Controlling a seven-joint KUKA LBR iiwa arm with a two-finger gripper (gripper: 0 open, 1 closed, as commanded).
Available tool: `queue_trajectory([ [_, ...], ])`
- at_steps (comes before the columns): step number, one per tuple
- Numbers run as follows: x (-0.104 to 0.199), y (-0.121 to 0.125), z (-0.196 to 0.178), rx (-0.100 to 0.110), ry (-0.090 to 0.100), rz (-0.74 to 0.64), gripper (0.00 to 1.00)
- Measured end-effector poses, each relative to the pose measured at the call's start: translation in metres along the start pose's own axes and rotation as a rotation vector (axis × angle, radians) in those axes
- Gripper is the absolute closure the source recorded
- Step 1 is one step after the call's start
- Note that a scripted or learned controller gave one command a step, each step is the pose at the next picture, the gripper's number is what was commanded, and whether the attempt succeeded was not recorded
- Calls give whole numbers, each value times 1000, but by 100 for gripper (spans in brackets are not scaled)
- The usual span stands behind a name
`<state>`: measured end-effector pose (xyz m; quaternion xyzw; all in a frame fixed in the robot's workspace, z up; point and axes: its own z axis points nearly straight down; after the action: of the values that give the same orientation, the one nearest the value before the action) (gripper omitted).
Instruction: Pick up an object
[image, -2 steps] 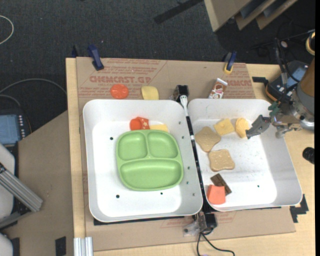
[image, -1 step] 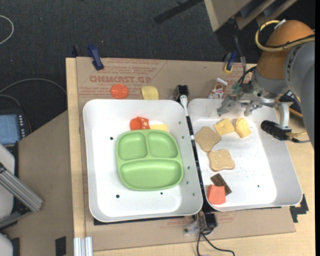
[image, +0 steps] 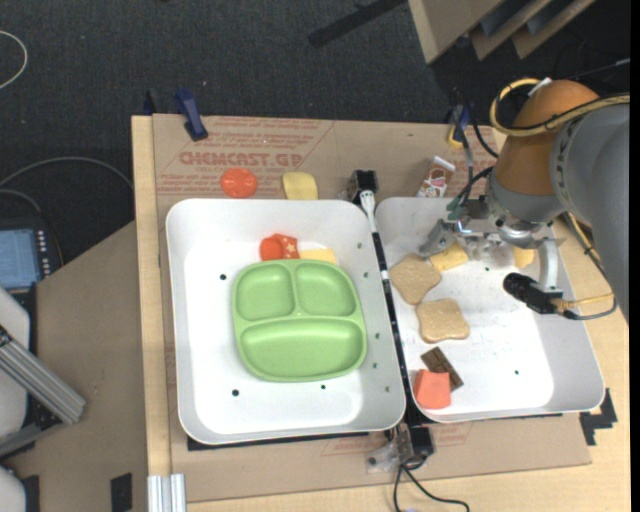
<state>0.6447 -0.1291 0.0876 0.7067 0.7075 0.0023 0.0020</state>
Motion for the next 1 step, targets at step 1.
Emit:
queue_trajectory([
  [1,-2,1,-12,-4,-5,2,100],
])
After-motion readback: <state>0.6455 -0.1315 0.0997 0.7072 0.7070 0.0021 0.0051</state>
